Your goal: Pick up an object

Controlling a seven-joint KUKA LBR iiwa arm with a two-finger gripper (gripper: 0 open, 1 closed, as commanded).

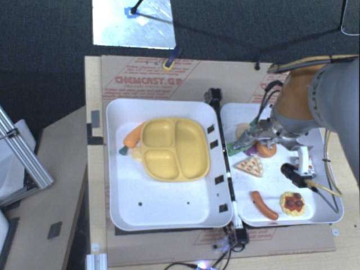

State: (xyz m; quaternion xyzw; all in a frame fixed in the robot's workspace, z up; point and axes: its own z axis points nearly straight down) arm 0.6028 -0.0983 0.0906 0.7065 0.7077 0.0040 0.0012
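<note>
arm [315, 103] bent low, over right bin [320, 215]

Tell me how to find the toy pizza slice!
Look in the right bin, the one beside the bin with the yellow tray. Near its middle lies the pizza slice. It is the one flat triangle, unlike the long sausage below it.

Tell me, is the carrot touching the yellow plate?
Touching: the camera view shows the carrot lying against the yellow plate's left rim, no gap between.
</note>
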